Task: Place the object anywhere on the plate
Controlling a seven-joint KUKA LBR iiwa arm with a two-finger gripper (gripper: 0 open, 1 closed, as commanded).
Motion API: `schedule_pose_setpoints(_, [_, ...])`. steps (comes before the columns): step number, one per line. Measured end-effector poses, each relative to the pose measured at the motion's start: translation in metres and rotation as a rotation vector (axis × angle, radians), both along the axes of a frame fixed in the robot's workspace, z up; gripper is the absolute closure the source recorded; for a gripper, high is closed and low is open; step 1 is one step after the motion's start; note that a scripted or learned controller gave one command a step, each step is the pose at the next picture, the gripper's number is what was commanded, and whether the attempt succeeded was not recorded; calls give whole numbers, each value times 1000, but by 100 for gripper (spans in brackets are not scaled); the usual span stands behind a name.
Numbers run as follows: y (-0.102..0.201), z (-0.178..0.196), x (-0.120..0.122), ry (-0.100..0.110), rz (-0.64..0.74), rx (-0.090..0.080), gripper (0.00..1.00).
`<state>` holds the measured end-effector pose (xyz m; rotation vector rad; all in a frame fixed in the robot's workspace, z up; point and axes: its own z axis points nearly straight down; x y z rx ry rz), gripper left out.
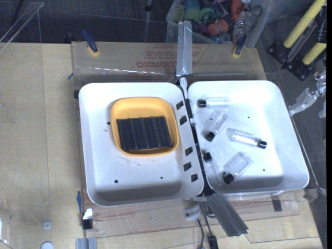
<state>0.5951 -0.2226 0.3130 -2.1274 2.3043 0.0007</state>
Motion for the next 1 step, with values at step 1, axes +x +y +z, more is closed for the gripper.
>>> schedule_pose_setpoints(1, [1, 13, -8, -3, 205, -1, 0])
